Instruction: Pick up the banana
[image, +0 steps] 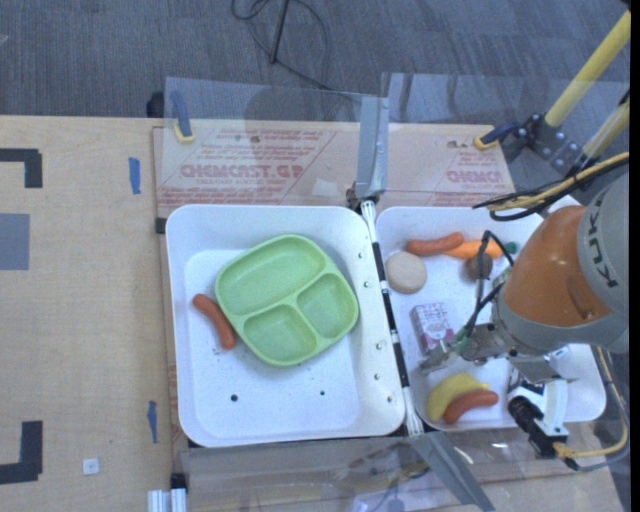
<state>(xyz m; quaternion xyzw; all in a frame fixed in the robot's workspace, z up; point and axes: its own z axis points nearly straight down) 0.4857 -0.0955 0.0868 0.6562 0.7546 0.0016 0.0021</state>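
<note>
one banana (447, 392) lies just below gripper (462, 348).

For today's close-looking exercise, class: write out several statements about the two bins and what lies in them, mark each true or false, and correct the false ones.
1. The green divided plate lies in the left bin. True.
2. The banana lies on the green plate. False: it lies in the right bin, near its front edge.
3. A red sausage lies against the banana. True.
4. The carrot lies in the left bin. False: it lies near the back of the right bin.
5. The other red sausage sits in a plate compartment. False: it lies on the bin floor, left of the plate.
</note>
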